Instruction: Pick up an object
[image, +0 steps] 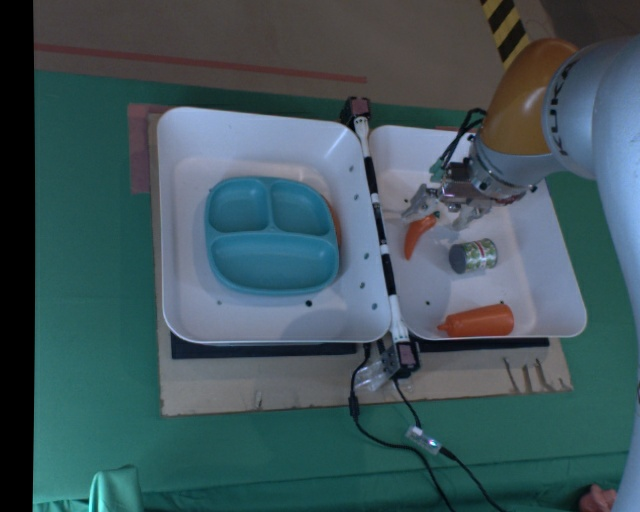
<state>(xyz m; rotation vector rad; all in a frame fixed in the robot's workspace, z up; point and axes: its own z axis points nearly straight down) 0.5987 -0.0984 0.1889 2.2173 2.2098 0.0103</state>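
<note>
So the claw (447, 203) is down low in the right bin (560, 290), up in its far-left part, hanging just above the top end of a small orange chili pepper (418, 235). Its metal fingers (417, 206) look splayed apart, one reaching left over the pepper's stem end and the others toward the right, so I'd call it released, nothing pinched between them. The pepper lies on the bin floor, tilted, its pointed tip toward the near-left.

Just beside the pepper to the right there's a little can (473, 256) lying on its side, dark end facing left, green and white label. Near the front edge of the same bin sits an orange bottle-ish thing (478, 321), lying flat and well apart from the claw.

The arm (570, 100) comes in from the upper right, orange band right above the wrist.

The left bin (190, 150) holds a teal divided plate (271, 236) with three compartments. Both bins sit on cardboard (260, 385) over a green mat (90, 300), with a black cable (420, 440) trailing off the front.
</note>
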